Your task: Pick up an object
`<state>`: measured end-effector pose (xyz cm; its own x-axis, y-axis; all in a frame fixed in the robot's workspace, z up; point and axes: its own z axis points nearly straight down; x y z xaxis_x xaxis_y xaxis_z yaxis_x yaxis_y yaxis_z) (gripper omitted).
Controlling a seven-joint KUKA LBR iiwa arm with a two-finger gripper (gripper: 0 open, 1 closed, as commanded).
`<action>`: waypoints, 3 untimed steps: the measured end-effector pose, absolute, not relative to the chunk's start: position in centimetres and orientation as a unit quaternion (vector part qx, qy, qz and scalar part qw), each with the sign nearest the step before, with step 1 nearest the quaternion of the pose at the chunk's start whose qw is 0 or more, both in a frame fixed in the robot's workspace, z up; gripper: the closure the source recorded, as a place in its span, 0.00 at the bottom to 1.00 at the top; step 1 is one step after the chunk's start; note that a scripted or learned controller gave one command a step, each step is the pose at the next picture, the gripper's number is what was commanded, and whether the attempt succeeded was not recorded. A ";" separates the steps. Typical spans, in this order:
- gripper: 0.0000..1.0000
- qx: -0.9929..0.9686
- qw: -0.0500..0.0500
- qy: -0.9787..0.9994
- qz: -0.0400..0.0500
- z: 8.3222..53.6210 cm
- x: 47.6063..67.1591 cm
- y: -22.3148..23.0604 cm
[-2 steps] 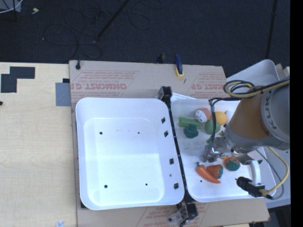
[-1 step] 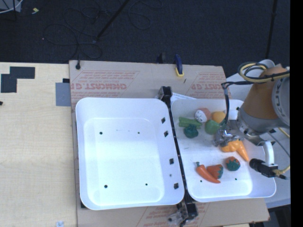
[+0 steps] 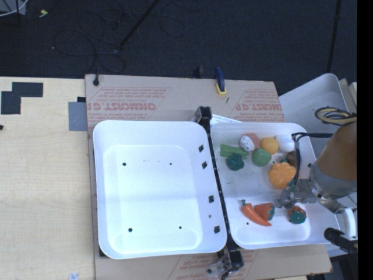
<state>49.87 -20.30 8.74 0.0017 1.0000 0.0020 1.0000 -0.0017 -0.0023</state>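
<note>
The right bin [image 3: 256, 238] holds several toy foods. Along its far side lie a green vegetable [image 3: 232, 151], a dark teal piece [image 3: 235, 163], a white and pink egg shape [image 3: 249, 142], a yellow ball [image 3: 268, 145] and a green ball [image 3: 261, 157]. An orange pepper [image 3: 281, 174] sits near the middle right. At the near side lie an orange carrot [image 3: 252, 215], a red pepper [image 3: 266, 210] and a teal and red piece [image 3: 297, 216]. My gripper [image 3: 288, 199] is low in this bin, between the orange pepper and the teal and red piece, just right of the red pepper.
The left bin [image 3: 151, 185] stands beside the right one, divided from it by a black-clipped rim [image 3: 211, 179]. The arm's orange band [image 3: 344, 153] and grey wrist cover the right bin's right edge. Cables [image 3: 333, 114] lie on a white tray at the far right.
</note>
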 end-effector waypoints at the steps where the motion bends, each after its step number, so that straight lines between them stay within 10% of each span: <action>1: 1.00 -0.706 -0.001 -0.708 0.000 8.8 56.4 -21.3; 2: 1.00 -0.708 0.001 -0.706 0.000 8.9 47.3 -21.3; 3: 1.00 -0.707 0.001 -0.707 0.001 8.8 49.8 -21.4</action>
